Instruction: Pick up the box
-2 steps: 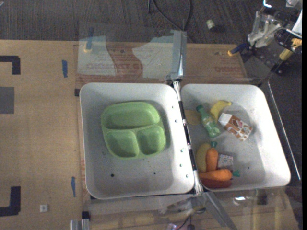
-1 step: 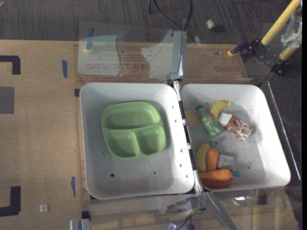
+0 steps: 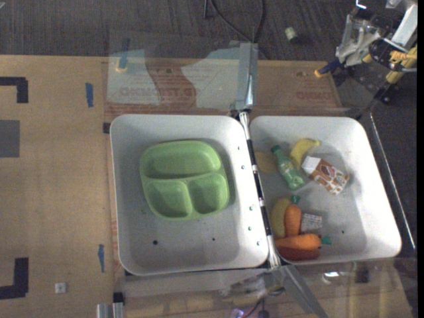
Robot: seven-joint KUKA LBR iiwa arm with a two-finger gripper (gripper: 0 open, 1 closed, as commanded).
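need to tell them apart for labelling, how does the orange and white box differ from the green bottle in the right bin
The box is a blocky carton, orange and white; the bottle is slim, rounded and green with a green cap. The box lies right of the bottle, nearer the bin's middle; the bottle lies closer to the divider. Both lie flat in the right bin.

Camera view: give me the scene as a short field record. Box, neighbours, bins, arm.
box: small orange and white carton, lying tilted in the right bin, upper middle
neighbours: yellow item just above-left of it; green bottle to its left, apart
lower cluster: two carrots, a yellow piece and a small packet, near the divider
left bin: holds a green divided plate
arm: at the top right corner, outside the bins; claw state unclear
task status: box not yet picked
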